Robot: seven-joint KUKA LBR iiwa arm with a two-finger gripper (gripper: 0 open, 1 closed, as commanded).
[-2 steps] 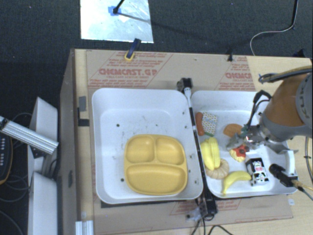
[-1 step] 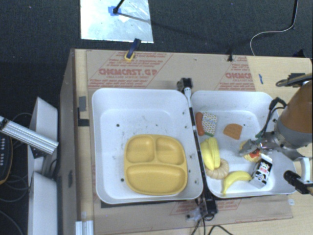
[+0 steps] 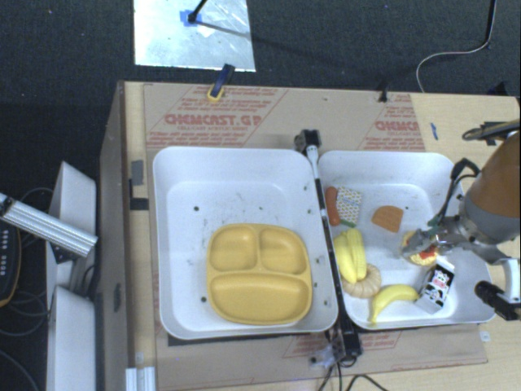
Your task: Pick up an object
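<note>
The hand (image 3: 419, 247) sits over a small orange-and-yellow toy (image 3: 423, 257) at the right bin's (image 3: 391, 163) three o'clock; I cannot tell its grip. Centre before closing, clear of the black-and-white carton (image 3: 437, 286).

two white bins: left bin (image 3: 175, 186), right bin (image 3: 391, 169). left bin's floor shows faint dark specks. divided tray (image 3: 259, 273) plain yellow. banana (image 3: 392, 298) and second banana-like piece (image 3: 351, 253) yellow; ring under it (image 3: 366, 282) tan. wedge (image 3: 388, 217) orange. small card (image 3: 349, 204) with a multicoloured check or dot pattern, too small to tell which. small carton (image 3: 438, 286) white with black markings. bench board (image 3: 244, 116) tan with red lettering. arm (image 3: 498, 190) grey with orange band.
</note>
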